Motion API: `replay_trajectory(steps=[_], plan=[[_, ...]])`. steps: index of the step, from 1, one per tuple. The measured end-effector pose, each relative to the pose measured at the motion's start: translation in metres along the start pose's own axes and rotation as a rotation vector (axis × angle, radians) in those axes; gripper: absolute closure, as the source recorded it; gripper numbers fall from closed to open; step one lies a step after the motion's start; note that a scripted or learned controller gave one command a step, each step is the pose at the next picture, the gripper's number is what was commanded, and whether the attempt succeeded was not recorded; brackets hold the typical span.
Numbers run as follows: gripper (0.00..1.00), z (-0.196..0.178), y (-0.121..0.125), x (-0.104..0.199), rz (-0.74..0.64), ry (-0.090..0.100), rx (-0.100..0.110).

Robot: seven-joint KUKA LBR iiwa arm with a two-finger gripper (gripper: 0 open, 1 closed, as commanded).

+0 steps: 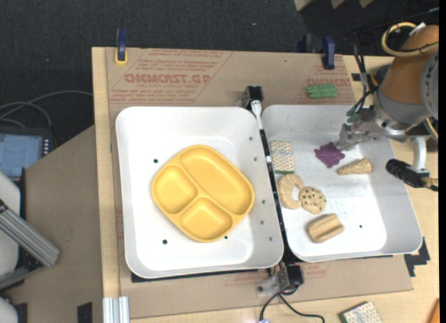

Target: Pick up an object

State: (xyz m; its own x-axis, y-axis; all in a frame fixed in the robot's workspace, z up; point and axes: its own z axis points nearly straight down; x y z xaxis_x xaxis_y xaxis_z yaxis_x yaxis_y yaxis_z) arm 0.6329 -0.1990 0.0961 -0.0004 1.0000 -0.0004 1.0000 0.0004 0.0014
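Bench [209,71] of pale wood seen from above, carrying two shallow white plastic bins side by side. Left white bin [139,245] holds a yellow plastic plate with three compartments [202,193], lying near its middle. Right white bin [390,231] holds several small things: a purple, ragged-edged toy piece [329,154] in its upper middle, a pale wedge-shaped piece [355,168] just right of it, a round chocolate-chip cookie [312,199] and a pale round biscuit [290,191] touching each other toward the bin's left side, a tan bread-roll-shaped toy [325,227] below them, and a small patterned square [281,156] by the left wall. Grey arm with an orange band [404,81] reaches in from the upper right. Its pincer [352,134] sits low over the right bin, just above and right of the purple piece; whether it is open or closed I cannot tell, and nothing is visibly held. A green object [322,92] lies on the bench above the right bin.
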Motion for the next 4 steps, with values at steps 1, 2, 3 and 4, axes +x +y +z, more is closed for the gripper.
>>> replay_trajectory(steps=[1,2,3,4], plan=[[0.00,0.000,0.000,0.000,0.000,0.000,0.001],[0.00,0.012,-0.029,0.036,0.000,0.002,0.005],[1.00,0.001,-0.028,0.036,0.001,0.000,0.001],[0.00,0.001,-0.028,0.036,0.001,0.000,0.001]])
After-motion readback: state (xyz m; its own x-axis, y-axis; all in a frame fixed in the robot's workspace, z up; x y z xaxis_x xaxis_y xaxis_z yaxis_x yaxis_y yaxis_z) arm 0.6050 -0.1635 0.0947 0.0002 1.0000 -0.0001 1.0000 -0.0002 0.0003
